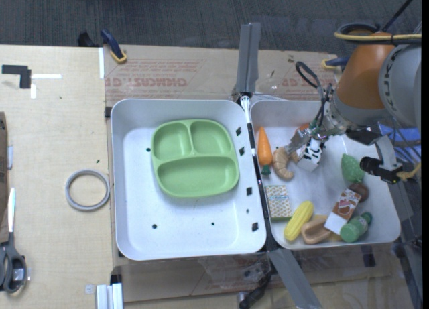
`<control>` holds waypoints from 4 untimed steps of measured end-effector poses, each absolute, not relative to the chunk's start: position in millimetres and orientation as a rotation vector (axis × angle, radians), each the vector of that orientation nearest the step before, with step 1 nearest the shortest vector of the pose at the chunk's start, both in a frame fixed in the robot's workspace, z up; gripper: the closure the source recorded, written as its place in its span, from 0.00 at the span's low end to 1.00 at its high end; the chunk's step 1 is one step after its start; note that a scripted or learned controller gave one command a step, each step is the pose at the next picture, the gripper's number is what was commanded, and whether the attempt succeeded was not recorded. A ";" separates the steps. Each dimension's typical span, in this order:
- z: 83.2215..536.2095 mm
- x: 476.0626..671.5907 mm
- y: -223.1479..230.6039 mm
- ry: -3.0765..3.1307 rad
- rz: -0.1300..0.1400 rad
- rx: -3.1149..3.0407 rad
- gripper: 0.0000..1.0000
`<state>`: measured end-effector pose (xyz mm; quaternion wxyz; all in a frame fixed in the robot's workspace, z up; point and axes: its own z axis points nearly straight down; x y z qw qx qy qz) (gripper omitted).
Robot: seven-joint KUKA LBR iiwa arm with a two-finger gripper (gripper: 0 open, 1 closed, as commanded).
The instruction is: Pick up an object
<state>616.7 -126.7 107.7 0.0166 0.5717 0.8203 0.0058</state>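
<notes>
Where the grey arm with its orange band reaches in from the right, its gripper [310, 141] hangs low over the back of the right bin [382, 237], and its fingers sit around a small black-and-white object [312, 153] — whether they are clenched on it or merely standing beside it cannot be told from this slanted look down. That object is patterned in white with black patches, a little like a toy cow, and it lies near the middle of the right bin, just right of a tan, knobbly piece [281, 163]. An orange carrot [264, 147] lies along the bin's left wall, close to the divider. Nearer the front, a small patterned packet [277, 201] rests beside a yellow corn cob [299, 219], which lies at a slant and touches a tan, curved piece [317, 231]. Toward the right side sit a green leafy item [352, 167], a brown and red-white packet [348, 203] and a green bottle [355, 228] in the front right corner. The left bin [134, 234] holds a pale green divided plate [195, 158] with three compartments, lying flat towards the back of the bin. On the worktop [53, 133] to the left lie a grey ring [88, 189] — well apart from both bins — and a pair of scissors [12, 261] at the left edge. A blue-handled clamp [114, 45] sits at the back edge of the cardboard sheet beneath the bins.
</notes>
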 end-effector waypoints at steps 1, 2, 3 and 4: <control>129.8 620.0 -103.3 2.384 -0.001 2.043 0.00; 107.9 605.2 -106.0 2.355 0.026 2.028 0.00; 121.8 608.0 -109.1 2.344 0.029 2.022 1.00; 120.9 607.5 -108.7 2.346 0.028 2.023 0.00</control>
